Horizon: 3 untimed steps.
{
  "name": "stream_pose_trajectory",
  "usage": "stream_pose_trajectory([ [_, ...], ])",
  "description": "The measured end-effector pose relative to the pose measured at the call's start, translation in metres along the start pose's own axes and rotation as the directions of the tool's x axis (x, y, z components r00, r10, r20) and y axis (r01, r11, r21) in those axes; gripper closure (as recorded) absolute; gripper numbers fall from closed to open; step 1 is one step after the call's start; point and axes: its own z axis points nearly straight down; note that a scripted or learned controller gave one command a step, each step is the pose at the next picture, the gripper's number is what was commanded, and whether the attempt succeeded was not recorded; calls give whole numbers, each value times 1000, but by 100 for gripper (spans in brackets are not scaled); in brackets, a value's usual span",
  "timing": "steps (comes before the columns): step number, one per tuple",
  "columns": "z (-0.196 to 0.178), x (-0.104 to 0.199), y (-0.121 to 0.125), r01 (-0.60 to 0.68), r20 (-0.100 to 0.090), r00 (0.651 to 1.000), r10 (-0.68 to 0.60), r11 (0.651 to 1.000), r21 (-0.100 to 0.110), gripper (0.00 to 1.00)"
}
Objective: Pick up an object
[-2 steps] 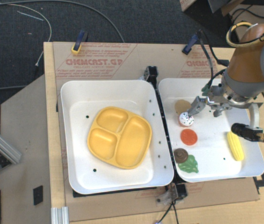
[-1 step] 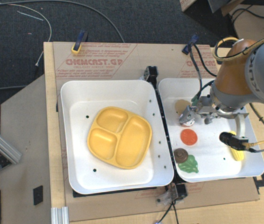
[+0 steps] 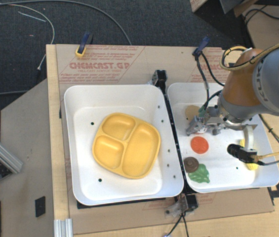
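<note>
Orange disc (image 3: 199, 144) just below gripper (image 3: 199, 126); apparently not touching.

Glossy yellow plastic tray (image 3: 126, 145); cardboard base (image 3: 99, 63)

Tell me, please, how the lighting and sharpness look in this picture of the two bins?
Camera view: even, soft overhead light with faint shadows; the left bin glares almost to pure white; the yellow tray is crisp; the end effector is slightly blurred; straight edges bow slightly.
</note>
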Motion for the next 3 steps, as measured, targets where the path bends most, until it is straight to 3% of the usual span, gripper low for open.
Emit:
stream_pose_trajectory([
  [1,-13,0,1,-1,0,1000,1,1000,-5,100],
  [3,-103,-2,12,1,3,1000,-1,1000,-11,100],
])
